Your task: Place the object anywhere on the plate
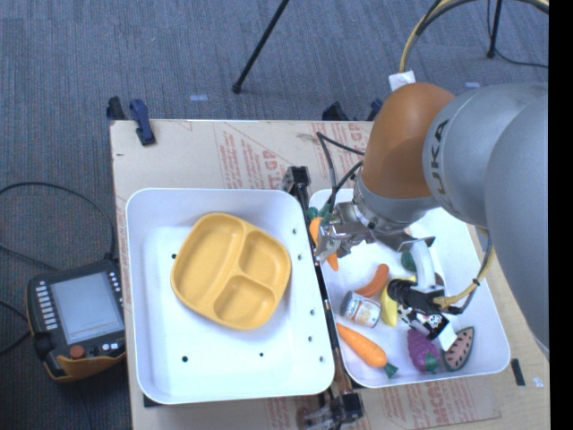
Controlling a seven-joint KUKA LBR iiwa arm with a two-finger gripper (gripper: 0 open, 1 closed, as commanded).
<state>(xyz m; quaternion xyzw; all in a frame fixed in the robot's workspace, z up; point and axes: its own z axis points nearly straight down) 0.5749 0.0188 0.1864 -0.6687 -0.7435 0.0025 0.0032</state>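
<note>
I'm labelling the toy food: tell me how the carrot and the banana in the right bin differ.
The carrot is orange with a green stem end; the banana is yellow with a dark tip. The carrot lies slantwise near the bin's front edge; the banana lies nearly upright in the picture, further back. Both lie in the right bin.

A yellow three-compartment plate (232, 270) lies flat, slightly askew, in the left bin (143, 330).

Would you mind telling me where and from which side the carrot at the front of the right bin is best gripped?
Probably across the middle of the carrot, from above: it lies flat and slanted on the right bin, with free space along both long sides.
</note>
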